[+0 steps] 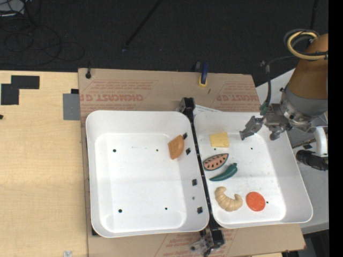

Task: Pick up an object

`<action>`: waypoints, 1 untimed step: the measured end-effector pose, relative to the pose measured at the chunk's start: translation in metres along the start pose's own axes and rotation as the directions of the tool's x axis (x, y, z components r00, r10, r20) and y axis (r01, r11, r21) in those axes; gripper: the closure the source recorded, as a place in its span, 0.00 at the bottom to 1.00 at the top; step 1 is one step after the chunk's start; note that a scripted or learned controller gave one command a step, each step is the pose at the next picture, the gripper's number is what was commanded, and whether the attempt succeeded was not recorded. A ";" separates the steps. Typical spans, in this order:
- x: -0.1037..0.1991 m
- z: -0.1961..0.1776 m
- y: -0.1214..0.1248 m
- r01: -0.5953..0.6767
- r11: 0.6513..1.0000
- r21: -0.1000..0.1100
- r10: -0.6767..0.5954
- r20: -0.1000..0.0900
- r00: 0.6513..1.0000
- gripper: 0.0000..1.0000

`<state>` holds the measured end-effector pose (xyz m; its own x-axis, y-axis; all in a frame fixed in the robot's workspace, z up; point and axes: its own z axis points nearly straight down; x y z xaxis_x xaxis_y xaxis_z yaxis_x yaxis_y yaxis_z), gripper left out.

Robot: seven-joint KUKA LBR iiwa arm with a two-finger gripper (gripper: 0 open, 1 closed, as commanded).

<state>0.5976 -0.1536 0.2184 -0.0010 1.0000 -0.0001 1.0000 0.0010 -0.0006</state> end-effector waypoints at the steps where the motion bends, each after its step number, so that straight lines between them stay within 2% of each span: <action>1: 0.017 -0.008 -0.069 -0.004 1.000 0.006 0.004 -0.002 1.000 0.00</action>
<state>0.5290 -0.1370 0.2264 0.0032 1.0000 0.0017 1.0000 -0.0032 -0.0066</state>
